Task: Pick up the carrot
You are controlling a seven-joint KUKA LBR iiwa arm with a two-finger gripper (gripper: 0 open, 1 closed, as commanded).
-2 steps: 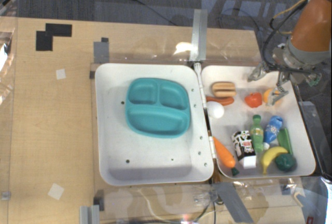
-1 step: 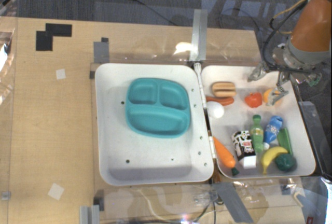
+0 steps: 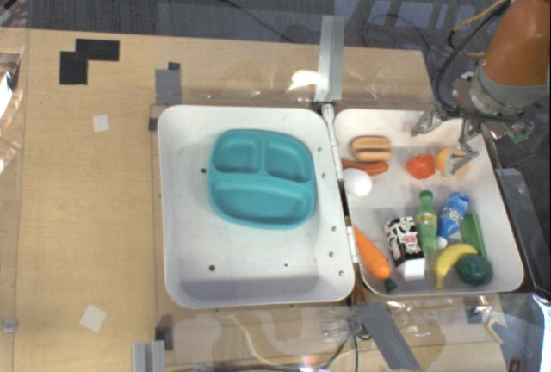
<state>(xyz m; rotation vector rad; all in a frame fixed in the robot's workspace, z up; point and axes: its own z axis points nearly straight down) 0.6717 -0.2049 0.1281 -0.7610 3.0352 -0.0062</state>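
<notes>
In the right white bin (image 3: 508,215), front-left corner: a tapered orange carrot (image 3: 373,252).
The two-finger gripper (image 3: 446,138) hangs spread, pinching nothing, well apart.

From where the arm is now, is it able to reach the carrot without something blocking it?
Probably yes. The carrot lies at the near left edge of the right bin, uncovered from above. The claw is at the far side. The cow-patterned toy beside the carrot leaves little room.

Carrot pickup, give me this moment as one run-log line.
carrot: lying at right bin near-left edge, not held | gripper: over bin's far side, apart from carrot | divided plate: left bin
</notes>
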